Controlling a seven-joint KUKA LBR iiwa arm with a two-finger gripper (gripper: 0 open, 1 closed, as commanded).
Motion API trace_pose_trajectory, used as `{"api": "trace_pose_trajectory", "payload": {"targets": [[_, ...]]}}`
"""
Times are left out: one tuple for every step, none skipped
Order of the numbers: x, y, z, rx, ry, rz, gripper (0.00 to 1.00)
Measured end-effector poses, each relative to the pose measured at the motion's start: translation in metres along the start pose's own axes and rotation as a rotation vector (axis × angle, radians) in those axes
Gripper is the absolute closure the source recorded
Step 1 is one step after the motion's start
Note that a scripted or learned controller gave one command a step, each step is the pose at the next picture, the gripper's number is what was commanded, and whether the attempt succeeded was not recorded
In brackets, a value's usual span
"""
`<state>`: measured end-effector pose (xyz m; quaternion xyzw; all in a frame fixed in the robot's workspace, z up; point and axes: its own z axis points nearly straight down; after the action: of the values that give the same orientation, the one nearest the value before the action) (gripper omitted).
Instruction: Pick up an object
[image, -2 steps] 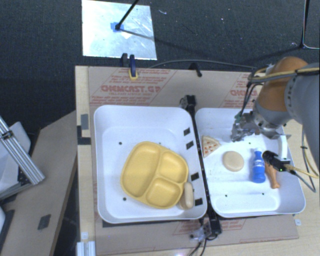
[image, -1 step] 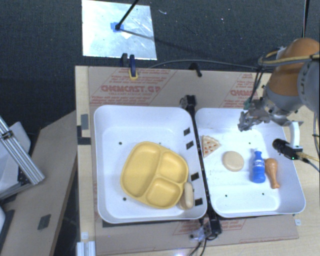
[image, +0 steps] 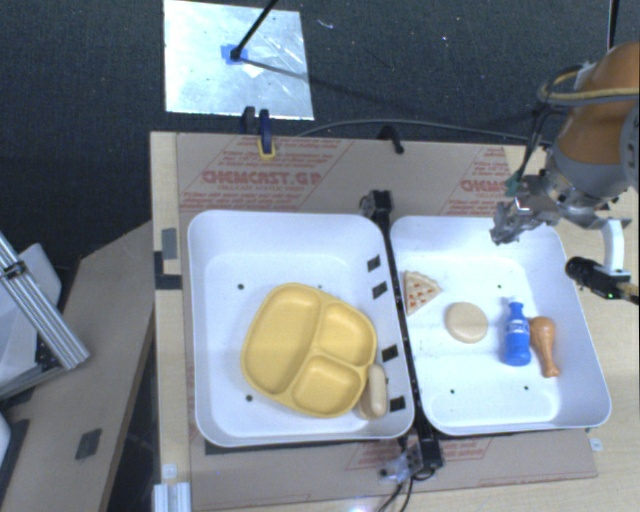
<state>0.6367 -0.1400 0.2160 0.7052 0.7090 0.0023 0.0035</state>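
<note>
One fixed camera looks down at a slant from above on both white bins (image: 300, 230).

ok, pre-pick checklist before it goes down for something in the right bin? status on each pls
1. Gripper position: over the right bin's far right corner, above the rim, not over any item. Not ok, needs a move in.
2. Gripper free of load: nothing seen in it. Ok.
3. Finger state: too small and dark to read. Cannot tell.
4. Targets in the right bin: pizza slice, round bun, blue bottle, drumstick all lie in plain view. Ok.
5. Spacing: bun stands alone; bottle and drumstick lie close side by side, contact cannot tell.
6. Pizza slice sits against the left wall. Not ok for an easy grasp.
</note>
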Motion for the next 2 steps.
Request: {"api": "trace_pose_trajectory", "payload": {"targets": [[0.054, 0.007, -0.012, 0.004, 0.003, -0.004, 1.0], [0.115, 0.0, -0.014, 0.007, 0.004, -0.005, 1.0]]}}
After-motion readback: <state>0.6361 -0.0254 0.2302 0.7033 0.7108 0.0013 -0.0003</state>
